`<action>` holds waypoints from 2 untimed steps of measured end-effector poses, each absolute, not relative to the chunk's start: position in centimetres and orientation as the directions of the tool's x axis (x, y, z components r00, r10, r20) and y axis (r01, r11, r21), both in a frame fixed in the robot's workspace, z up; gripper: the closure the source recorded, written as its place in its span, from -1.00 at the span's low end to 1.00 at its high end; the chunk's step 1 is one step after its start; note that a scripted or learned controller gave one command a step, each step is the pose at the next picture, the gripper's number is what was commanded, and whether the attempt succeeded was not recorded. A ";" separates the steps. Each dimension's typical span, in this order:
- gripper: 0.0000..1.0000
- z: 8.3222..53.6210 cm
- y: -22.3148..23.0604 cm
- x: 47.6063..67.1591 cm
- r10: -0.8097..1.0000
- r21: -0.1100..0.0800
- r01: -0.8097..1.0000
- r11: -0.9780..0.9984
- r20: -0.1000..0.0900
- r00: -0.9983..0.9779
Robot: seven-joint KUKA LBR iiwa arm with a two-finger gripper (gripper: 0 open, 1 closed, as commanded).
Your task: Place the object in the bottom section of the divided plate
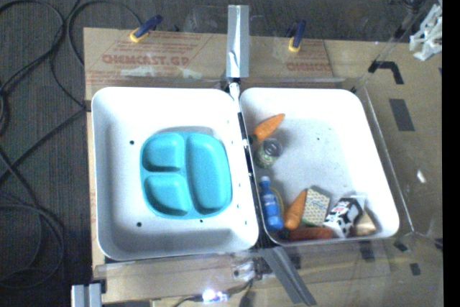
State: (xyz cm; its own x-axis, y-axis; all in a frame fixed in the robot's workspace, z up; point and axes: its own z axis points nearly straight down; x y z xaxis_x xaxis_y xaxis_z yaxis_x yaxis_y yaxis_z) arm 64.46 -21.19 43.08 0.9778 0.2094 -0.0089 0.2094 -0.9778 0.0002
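Gripper (425, 31) sits far upper right, well clear of both bins; can't tell if open or closed. One blue plastic divided plate (188, 174), three sections, lies in the left white bin (108, 154), nothing in its bottom section. Right white bin (338, 133) holds two orange carrots (269, 126) (295, 209), one blue bottle (270, 203), one small clear jar (269, 151), one patterned packet (316, 206) and one black-and-white carton (343, 216).

We cannot read the small carton (346, 216) or the flat packet (315, 206) in the right bin (374, 154); both are too small. A dark item (310, 233) lies half hidden beneath them. The arm (428, 11) is cut off at the right edge.
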 end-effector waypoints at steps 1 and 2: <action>1.00 43.1 -22.3 65.2 0.280 0.001 0.280 -0.960 -0.008 0.960; 1.00 43.1 -22.3 66.2 0.704 -0.002 0.704 -0.710 -0.007 0.710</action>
